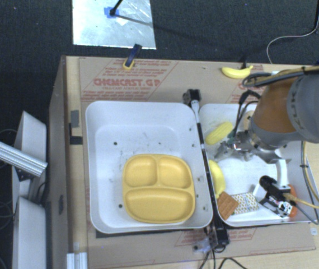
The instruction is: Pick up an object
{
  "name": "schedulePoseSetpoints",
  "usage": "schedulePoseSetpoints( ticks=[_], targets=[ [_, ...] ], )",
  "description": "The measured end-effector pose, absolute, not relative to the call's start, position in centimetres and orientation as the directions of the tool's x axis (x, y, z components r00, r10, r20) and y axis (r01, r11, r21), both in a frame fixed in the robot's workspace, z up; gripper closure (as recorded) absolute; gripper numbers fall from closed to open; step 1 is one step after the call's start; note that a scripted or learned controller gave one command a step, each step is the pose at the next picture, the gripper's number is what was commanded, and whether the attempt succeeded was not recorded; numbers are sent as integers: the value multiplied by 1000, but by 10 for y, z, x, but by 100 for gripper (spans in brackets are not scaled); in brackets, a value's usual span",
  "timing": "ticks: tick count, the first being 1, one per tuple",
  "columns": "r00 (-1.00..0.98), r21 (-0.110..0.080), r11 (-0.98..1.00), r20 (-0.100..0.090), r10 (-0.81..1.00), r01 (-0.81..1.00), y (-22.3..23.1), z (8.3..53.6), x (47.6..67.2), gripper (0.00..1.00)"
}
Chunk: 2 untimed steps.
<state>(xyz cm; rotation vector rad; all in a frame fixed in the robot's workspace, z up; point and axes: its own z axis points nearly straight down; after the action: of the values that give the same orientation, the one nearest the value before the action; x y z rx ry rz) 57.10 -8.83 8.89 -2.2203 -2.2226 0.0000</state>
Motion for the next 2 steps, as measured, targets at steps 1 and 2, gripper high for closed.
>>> schedulePoseSetpoints(
  ticks=[1, 2],
  targets=[
    [-6, -24, 6, 4, 1000, 1000, -100, 80, 663, 0],
    [-2, 1, 2, -1, 1000, 1000, -137, 85, 650, 0]
  ],
)
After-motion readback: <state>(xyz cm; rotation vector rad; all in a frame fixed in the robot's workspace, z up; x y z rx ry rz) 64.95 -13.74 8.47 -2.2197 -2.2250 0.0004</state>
